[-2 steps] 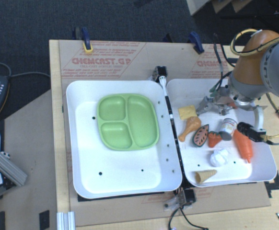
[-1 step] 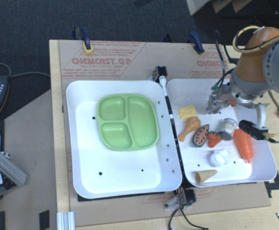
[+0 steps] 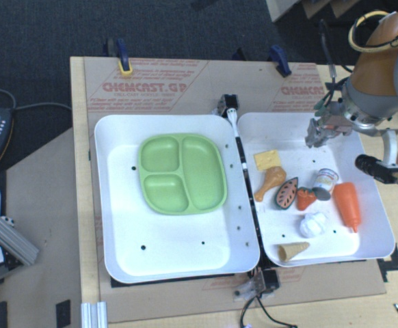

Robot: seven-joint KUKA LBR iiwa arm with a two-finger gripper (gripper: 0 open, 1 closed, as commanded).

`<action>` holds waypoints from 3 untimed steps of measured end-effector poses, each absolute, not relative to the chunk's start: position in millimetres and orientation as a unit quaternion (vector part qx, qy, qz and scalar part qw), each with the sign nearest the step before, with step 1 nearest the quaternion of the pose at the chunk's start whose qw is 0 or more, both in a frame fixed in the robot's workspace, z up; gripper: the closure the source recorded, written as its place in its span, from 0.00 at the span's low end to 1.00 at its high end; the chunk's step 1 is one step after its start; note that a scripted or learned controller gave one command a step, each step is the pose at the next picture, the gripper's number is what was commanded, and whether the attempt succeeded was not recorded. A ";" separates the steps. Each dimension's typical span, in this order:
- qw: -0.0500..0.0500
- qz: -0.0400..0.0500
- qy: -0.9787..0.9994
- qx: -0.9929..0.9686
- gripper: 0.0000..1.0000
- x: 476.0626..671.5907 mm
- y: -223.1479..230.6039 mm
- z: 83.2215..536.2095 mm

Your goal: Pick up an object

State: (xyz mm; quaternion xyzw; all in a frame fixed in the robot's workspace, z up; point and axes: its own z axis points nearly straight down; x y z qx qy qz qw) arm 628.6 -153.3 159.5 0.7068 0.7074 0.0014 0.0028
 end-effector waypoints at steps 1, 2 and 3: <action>0.003 0.002 0.708 0.707 1.00 631.9 -149.7 222.9; 0.002 0.001 0.707 0.707 1.00 632.6 -149.7 225.4; -0.002 -0.001 0.708 0.706 1.00 598.1 -113.7 221.1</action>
